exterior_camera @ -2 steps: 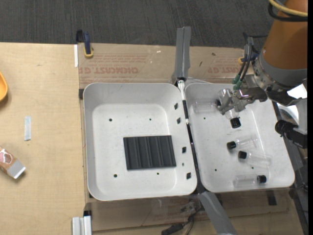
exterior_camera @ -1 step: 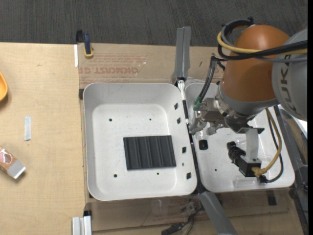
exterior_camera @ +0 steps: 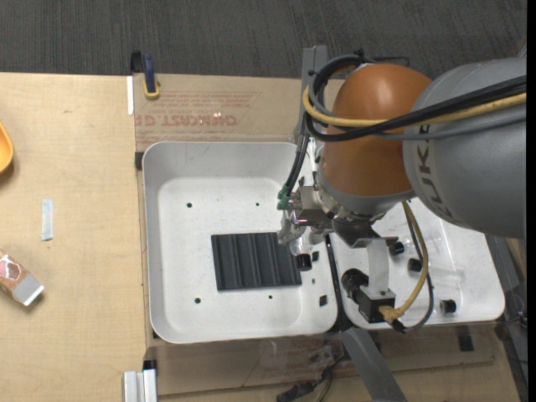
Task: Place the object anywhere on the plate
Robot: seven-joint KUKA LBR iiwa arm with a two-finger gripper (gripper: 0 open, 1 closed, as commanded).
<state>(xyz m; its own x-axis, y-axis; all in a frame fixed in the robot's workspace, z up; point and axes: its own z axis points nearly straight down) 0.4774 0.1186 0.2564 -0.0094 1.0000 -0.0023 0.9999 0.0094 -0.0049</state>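
Note:
A black ribbed rectangular plate (exterior_camera: 251, 261) lies flat on the floor of the left white bin (exterior_camera: 167, 224), toward its lower right. My gripper (exterior_camera: 298, 243) hangs low over the plate's right edge, close to the wall between the two bins. The arm's orange band (exterior_camera: 377, 132) and grey wrist cover much of what lies under it. I cannot make out any object in or beneath the gripper.
The right bin (exterior_camera: 469, 300) lies mostly under the arm and its cables. On the wooden bench to the left are an orange item (exterior_camera: 4, 151), a small white strip (exterior_camera: 47, 219) and a brown-and-white packet (exterior_camera: 18, 280). Cardboard (exterior_camera: 209, 111) lies behind the bins.

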